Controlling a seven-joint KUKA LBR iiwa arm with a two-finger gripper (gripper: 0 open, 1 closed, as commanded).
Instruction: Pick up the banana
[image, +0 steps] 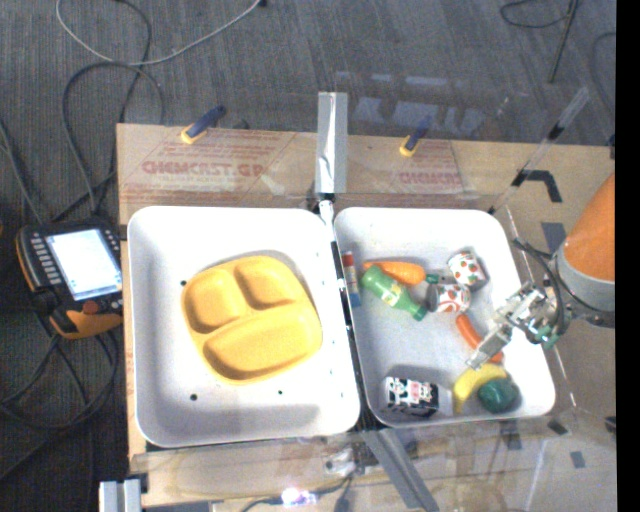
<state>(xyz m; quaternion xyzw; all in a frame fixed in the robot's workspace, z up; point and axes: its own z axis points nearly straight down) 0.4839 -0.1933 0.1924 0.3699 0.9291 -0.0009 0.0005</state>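
Gripper (497, 345) hangs just above the banana (474, 382) in the right bin (420, 222), likely lining up a grasp. Cannot tell its state.

The arm (600, 245) comes in from the right edge, its orange band showing above a grey wrist ring. From the wrist the pincer (492, 350) slants down and to the left, toward the near right part of the scene. Its metal fingers (500, 335) point left and near; their spread cannot be made out.
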